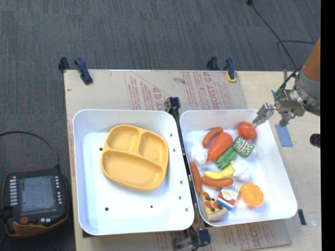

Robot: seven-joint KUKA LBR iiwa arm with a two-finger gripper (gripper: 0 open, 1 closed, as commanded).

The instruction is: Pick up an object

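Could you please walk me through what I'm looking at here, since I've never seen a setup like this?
This is one picture from a fixed camera above a workbench, looking down at a slant. The grey and orange shape at the right edge is a robot arm; its hand, a two-finger grasper, hovers over the bench by the right bin's upper right corner, fingers spread, with nothing between them.

Two shallow white bins sit side by side. The left bin holds a yellow divided plate. The right bin holds a heap of toy food: a tomato, a carrot, sausages, a banana, a pizza slice and an orange pepper, among others.

The box at lower left is a screened control handset. The robot's job is to pick something up.
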